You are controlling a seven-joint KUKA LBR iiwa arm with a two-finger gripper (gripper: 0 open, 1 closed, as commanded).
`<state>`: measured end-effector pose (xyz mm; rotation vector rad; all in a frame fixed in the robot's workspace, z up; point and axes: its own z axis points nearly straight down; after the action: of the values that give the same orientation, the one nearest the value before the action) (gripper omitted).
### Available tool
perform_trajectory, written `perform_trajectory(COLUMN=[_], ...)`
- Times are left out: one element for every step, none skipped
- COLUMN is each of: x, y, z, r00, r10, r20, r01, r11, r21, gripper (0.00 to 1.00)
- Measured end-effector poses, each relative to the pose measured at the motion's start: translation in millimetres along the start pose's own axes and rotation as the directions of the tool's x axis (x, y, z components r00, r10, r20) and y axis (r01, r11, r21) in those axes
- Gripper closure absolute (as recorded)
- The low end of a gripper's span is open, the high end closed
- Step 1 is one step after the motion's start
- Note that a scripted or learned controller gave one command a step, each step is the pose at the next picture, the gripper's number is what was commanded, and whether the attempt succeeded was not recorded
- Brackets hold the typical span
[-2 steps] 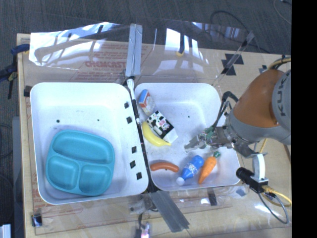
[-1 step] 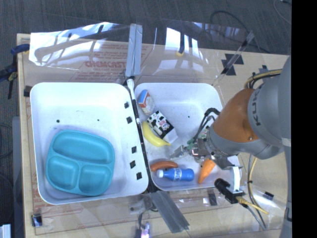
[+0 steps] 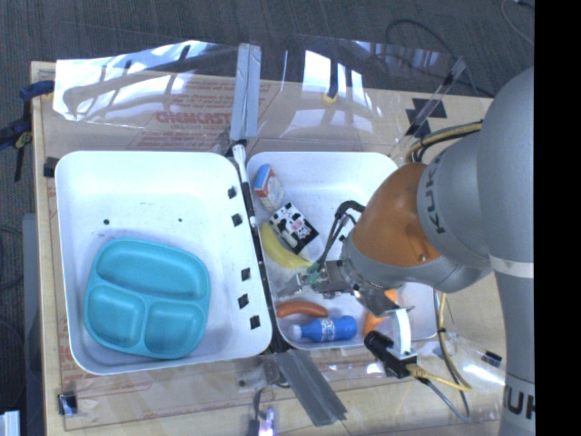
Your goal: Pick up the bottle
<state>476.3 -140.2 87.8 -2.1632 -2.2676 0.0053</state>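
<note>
Jaws hang just above the lying bottle (image 3: pixel 329 329).

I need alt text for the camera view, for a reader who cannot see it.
A grey and orange robot arm reaches from the right into the right white bin, above a blue bottle lying beside an orange sausage-like toy, a banana and a cow-patterned carton. The left bin holds a teal divided tray.
</note>
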Motion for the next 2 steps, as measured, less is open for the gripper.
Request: perform_trajectory(x=[-41.5, -12.3], y=[-1.3, -0.8], z=[-1.5, 0.1], r00=[0.986, 0.893], r10=[-0.167, -0.450], r20=[0.002, -0.001], r01=[0.167, 0.450], r11=[0.986, 0.893], r21=[-0.005, 0.000], gripper=[0.00, 0.00])
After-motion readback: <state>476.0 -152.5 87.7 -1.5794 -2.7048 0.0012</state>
